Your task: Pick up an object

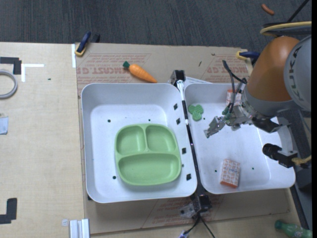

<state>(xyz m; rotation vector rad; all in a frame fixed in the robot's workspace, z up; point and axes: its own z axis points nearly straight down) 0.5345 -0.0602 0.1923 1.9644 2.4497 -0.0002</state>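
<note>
Mirrored red print on cardboard

Grey KUKA arm enters from the right of the camera view, its orange band bulging large at the upper right above the wrist. Wrist is angled down and toward the left. Metal two-finger gripper sits at the end of it, pointing down-left, low over the right side. Fingers look close together, nothing visible between them.
</note>
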